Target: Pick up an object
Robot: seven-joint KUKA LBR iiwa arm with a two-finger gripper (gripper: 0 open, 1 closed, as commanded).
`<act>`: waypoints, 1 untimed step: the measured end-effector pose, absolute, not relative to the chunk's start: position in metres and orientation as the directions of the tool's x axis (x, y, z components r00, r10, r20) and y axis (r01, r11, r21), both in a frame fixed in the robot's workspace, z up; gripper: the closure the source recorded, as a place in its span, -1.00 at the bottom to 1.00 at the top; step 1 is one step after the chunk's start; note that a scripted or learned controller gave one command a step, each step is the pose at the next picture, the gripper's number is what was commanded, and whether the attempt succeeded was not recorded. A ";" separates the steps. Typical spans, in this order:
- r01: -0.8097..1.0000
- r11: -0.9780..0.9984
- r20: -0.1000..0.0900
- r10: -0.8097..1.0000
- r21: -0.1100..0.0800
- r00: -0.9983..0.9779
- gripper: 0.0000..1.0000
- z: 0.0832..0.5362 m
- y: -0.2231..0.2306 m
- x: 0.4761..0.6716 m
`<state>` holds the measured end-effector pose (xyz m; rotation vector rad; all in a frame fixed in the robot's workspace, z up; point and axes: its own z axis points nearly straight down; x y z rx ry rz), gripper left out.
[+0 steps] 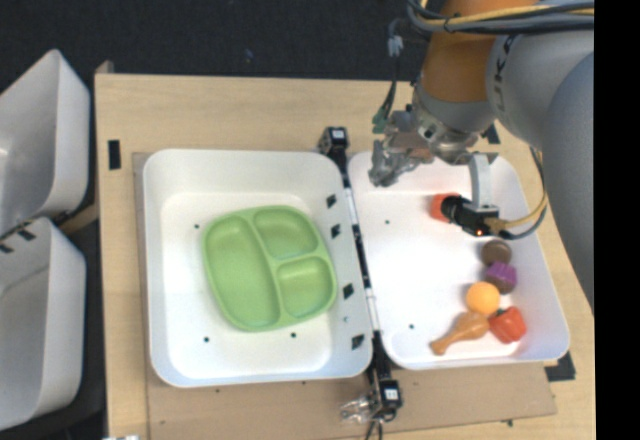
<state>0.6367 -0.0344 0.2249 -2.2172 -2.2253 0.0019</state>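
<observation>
Over the right bin, near its far-left corner, I see the gripper hanging above bare floor; whether it is clenched or released I cannot tell. The toys lie well apart from it, along the right wall: orange ball, purple piece, red piece. I fear a descent here would grasp nothing.

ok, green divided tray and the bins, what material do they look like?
Green tray: likely moulded plastic, matte with a soft sheen, rounded compartment ridges. Left bin and right bin: probably thin white plastic, smooth, rounded rims; can't confirm.
</observation>
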 end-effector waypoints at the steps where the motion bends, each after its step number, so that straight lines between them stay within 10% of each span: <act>1: 1.000 0.003 -0.001 1.000 -0.001 -0.003 1.00 0.220 0.010 0.624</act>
